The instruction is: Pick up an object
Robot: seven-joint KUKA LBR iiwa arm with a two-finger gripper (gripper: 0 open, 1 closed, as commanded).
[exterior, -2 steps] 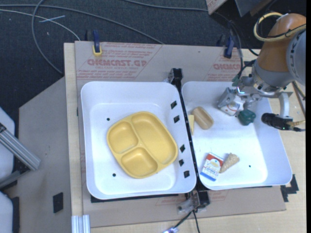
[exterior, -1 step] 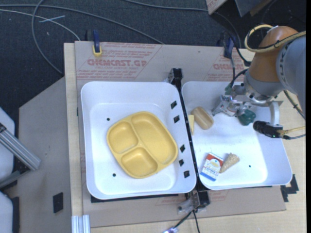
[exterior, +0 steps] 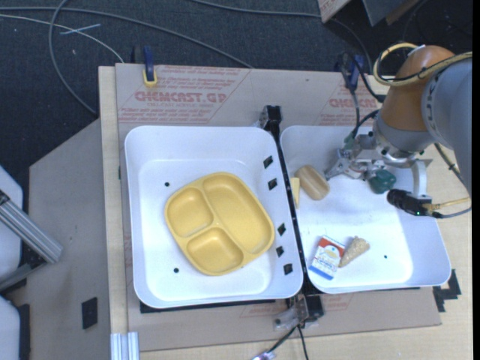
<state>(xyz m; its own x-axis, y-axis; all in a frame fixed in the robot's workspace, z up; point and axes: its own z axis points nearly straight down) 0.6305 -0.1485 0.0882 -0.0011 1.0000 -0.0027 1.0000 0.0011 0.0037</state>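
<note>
Currently seeing yellow divided tray lying in left bin. Spotting tan cylinder block in right bin by the divider, looking light, stiff; gripping across its round sides. Noting small carton, cone piece nearer front. Hovering tool over bin's back; can't tell its state.

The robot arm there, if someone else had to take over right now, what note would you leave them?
Gripper: low in the right bin, near its back wall; whether it is open or shut can't be told, and nothing is seen in it.
Right bin: tan cylinder block by the divider, small red, white and blue box and tan wedge at the front.
Left bin: yellow divided tray.
Done: no visible pick.
Left: grasp and lift one object; the cylinder looks closest.
</note>
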